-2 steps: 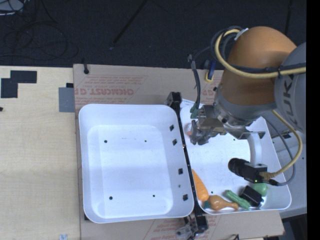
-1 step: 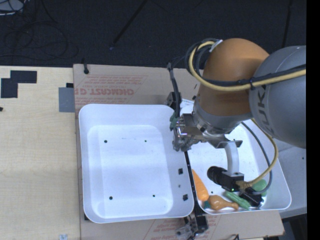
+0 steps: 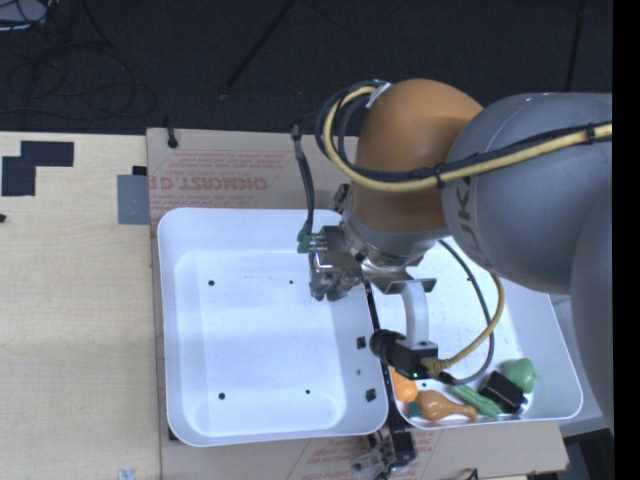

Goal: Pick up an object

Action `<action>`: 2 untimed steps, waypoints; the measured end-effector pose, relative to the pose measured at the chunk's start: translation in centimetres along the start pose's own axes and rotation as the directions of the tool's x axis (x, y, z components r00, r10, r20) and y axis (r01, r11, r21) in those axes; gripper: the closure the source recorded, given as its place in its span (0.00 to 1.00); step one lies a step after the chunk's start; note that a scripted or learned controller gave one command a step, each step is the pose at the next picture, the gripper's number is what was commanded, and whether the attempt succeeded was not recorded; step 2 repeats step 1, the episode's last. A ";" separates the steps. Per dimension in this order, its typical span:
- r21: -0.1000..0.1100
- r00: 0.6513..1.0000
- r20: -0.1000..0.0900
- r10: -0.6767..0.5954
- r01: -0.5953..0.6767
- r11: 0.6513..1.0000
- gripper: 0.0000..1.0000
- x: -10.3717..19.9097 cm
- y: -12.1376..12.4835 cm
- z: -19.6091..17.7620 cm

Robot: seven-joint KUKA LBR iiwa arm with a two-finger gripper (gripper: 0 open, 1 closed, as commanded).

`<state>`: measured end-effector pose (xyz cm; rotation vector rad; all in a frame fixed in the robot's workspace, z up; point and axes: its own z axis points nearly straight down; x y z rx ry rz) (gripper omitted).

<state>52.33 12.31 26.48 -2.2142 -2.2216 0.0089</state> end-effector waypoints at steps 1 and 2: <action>-0.021 1.000 0.000 0.001 -0.001 1.000 1.00 -1.0 8.9 -10.5; -0.021 1.000 0.000 0.001 -0.001 1.000 1.00 -1.0 8.9 -10.5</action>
